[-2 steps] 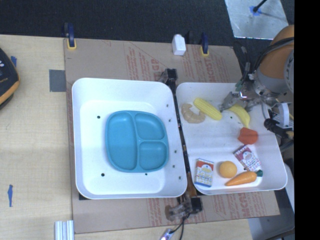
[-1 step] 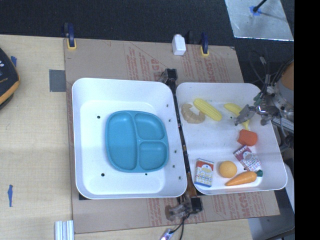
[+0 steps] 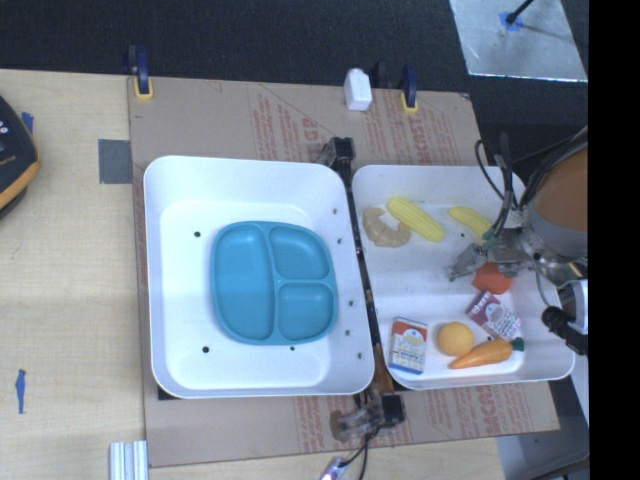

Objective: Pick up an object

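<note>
My gripper (image 3: 487, 261) hangs low over the right side of the right bin (image 3: 440, 268), its fingers spread open. A small red-orange object (image 3: 492, 279) lies directly under and just in front of it; whether they touch I cannot tell. Around it lie a yellow corn cob (image 3: 415, 219), a beige pastry-like piece (image 3: 384, 230), a small yellow item (image 3: 467, 220), a red-and-white packet (image 3: 497, 319), an orange ball (image 3: 456, 338), a carrot (image 3: 484, 354) and a small carton (image 3: 408, 346).
The left bin (image 3: 175, 268) holds a blue divided plate (image 3: 272, 281). Cables loop off the arm's wrist (image 3: 560, 203) above the right bin's far right corner. Clamps sit along the cardboard's far edge.
</note>
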You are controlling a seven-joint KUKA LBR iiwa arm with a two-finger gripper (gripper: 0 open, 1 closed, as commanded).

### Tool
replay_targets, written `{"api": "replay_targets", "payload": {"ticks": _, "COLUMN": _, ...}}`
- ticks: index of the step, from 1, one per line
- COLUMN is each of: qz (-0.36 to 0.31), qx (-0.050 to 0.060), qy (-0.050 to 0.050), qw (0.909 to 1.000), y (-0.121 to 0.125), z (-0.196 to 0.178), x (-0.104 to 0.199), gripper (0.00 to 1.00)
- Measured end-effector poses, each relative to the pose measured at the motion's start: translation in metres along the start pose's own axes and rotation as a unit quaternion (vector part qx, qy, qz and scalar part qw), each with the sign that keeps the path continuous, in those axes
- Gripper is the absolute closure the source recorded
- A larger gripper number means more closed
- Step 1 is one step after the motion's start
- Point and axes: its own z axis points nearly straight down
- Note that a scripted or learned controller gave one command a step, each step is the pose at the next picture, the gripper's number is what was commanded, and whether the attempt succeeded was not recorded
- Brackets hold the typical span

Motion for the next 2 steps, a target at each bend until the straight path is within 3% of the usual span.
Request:
{"api": "replay_targets", "payload": {"ticks": 1, "qz": -0.001, "qx": -0.001, "qy": -0.002, "qw": 1.0, "y": 0.001, "z": -0.0118, "x": -0.0026, "gripper": 1.0}}
{"api": "replay_targets", "payload": {"ticks": 2, "qz": -0.002, "qx": -0.001, "qy": -0.002, "qw": 1.0, "y": 0.0012, "z": -0.0121, "x": -0.002, "gripper": 0.0}}
